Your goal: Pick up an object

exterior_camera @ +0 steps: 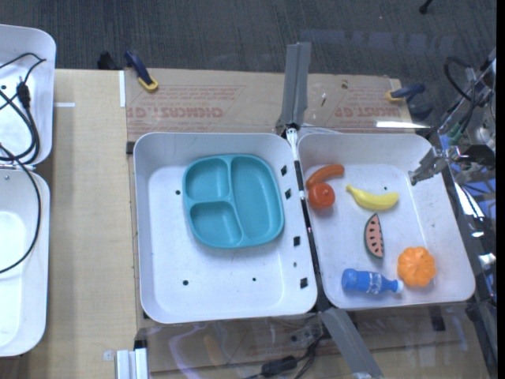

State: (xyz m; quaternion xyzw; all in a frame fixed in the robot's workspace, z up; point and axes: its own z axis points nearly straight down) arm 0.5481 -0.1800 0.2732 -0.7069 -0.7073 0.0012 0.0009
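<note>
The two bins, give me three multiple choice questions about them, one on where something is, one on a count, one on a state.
1. Where is the teal divided plate?
A. left bin
B. right bin
C. on the bench

2. How many items lie in the right bin?
A. four
B. six
C. eight

3. How does the blue bottle sit?
A. upright
B. on its side
C. on the plate

Answers: 1 A, it rests in the left bin. 2 B, carrot, tomato, banana, watermelon slice, orange, bottle. 3 B, it lies flat near the front edge.
</note>
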